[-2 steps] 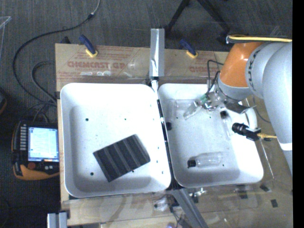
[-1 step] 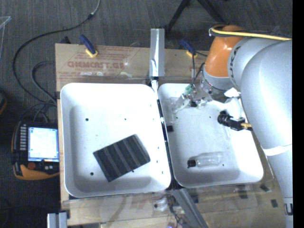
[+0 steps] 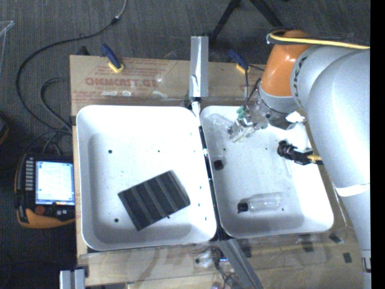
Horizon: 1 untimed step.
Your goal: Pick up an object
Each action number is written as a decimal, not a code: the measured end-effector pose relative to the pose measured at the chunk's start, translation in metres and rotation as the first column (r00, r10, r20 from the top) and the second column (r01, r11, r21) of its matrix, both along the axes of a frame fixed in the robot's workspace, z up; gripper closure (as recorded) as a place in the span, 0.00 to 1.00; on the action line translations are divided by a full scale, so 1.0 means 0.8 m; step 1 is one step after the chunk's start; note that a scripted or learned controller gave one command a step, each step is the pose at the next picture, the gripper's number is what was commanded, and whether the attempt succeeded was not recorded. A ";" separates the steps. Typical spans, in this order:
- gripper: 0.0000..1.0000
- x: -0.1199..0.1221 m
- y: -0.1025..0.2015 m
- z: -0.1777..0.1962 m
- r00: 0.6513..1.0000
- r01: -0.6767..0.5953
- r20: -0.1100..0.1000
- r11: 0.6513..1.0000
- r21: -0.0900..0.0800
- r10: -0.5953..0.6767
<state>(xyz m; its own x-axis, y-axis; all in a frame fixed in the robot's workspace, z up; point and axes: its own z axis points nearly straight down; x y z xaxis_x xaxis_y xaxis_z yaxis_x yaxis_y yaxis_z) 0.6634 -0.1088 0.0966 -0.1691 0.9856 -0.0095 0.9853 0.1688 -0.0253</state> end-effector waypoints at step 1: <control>1.00 0.007 0.045 0.141 0.992 0.120 0.024 0.993 0.011 -0.120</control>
<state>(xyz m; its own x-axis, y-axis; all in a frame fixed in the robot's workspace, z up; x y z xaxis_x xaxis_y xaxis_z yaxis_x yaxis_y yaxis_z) 0.6687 -0.0726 0.2093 -0.0491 0.9988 -0.0024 0.9988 0.0491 0.0006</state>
